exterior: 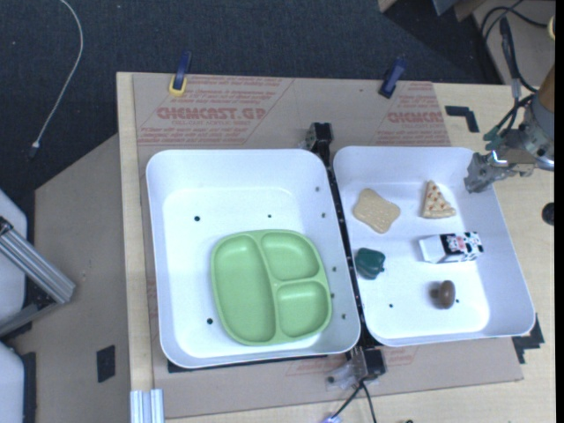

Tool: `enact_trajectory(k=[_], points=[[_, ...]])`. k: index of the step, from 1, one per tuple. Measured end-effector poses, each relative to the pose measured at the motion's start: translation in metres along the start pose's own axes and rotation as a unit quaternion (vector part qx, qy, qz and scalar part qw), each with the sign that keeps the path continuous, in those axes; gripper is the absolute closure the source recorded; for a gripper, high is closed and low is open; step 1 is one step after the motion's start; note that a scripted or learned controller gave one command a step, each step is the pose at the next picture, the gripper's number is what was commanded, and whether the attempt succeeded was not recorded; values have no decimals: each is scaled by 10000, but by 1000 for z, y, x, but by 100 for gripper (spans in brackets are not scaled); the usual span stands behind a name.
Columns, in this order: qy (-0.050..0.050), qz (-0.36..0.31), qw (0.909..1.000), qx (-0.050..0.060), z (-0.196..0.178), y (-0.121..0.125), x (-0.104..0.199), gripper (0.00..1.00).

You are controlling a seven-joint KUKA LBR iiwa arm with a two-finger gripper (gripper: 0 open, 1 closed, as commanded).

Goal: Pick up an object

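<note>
**Objects wait in the right bin, hand at its far corner**

Objects sit spread across the right bin (502,320), five of them, all apart from one another. Up top, a tan cracker (376,210) lies near the bin's left wall, and a triangular pizza slice (436,200) lies to its right. Below the cracker, a dark green piece (369,262) sits close against the left wall. Mid-bin, a small white carton (449,247) with black markings lies on its side. Nearest the camera, a brown lump (443,293) rests alone.

Over to the hand (480,173): it hangs at the bin's upper right corner, just over the rim, well apart from the carton and just beside the pizza slice's side of the bin. Open or closed? Cannot tell from this angle, and nothing shows in its grip.

Left bin (167,201) carries a green divided plate (270,285), three compartments, lying flat toward the near edge. Both bins rest on the cardboard-covered tabletop (264,108).
</note>
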State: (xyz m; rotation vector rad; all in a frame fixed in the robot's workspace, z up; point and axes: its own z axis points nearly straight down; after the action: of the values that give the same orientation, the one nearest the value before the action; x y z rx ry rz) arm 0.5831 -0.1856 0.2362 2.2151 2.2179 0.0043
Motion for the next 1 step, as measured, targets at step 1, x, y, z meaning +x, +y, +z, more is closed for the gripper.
enact_trajectory(k=[1], points=[[26, -26, 10000, 37, 0, 6, 64, 100]])
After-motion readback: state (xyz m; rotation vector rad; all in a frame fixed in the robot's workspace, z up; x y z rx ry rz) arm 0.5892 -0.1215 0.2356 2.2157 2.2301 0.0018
